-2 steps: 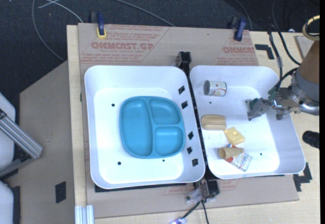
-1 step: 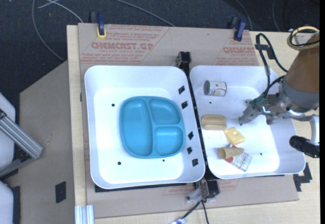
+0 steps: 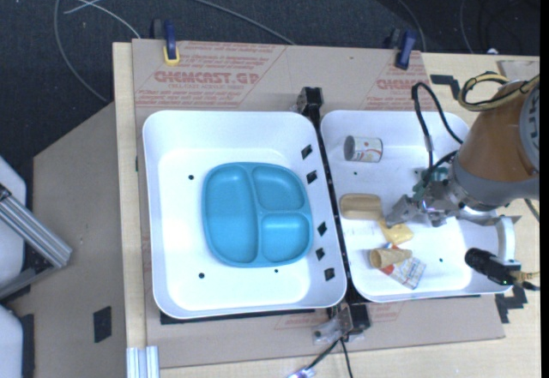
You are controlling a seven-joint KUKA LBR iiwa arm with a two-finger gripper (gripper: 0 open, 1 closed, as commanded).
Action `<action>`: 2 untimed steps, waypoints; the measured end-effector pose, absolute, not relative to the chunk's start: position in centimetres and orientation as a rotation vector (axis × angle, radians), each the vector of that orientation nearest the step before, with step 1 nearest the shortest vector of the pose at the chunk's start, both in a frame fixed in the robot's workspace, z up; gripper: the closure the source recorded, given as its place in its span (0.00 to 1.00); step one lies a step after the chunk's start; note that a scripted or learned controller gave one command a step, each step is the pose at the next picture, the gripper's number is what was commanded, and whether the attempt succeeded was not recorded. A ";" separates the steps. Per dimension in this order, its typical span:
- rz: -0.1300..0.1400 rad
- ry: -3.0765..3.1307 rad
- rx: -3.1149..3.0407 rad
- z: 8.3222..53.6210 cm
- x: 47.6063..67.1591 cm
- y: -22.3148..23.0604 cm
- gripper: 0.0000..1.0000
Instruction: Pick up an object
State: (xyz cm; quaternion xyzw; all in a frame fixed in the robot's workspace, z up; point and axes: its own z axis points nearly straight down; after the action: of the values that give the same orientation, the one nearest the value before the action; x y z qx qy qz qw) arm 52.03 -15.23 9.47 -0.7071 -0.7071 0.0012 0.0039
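A blue divided plate [image 3: 256, 213] sits mid-left bin [image 3: 163, 196], out of play. In the right bin [image 3: 446, 282], a small can [image 3: 364, 148] lies at twelve o'clock, a tan block [image 3: 360, 207] at nine, yellow pieces [image 3: 393, 248] at six. The claw [image 3: 410, 208] hangs low beside the block, likely lining up a grab; whether it is released or clenched, I cannot tell.

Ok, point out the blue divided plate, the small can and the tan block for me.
blue divided plate [image 3: 256, 213], camera view, centre ridge.
small can [image 3: 364, 148], camera view, middle of its side.
tan block [image 3: 360, 207], camera view, top face.
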 end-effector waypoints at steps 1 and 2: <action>-0.011 -2.225 -2.226 8.8 52.4 -15.2 0.00; -0.012 -2.226 -2.225 9.9 52.4 -15.1 1.00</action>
State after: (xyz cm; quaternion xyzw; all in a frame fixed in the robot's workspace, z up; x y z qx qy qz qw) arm 52.42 -15.14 9.90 -0.7070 -0.7072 -0.0039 -0.0028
